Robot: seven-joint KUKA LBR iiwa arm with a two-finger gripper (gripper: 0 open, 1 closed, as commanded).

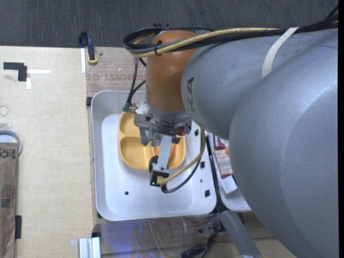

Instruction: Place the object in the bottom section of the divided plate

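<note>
A yellow divided plate [130,144] lies in the left white bin [115,200], toward its far side. My gripper [154,137] hangs directly over the plate's right half, and the arm's orange band and grey body cover much of the plate. Two of the plate's sections show to the left of the gripper, with a ridge between them. No loose object shows on the visible part of the plate or on the bin floor; whatever sits under the gripper is hidden.
The right bin [232,196] is mostly covered by the arm; a red and white packet [222,158] lies at its left edge. A wooden bench top [43,144] stretches to the left, with a brown bag [7,198] at its edge.
</note>
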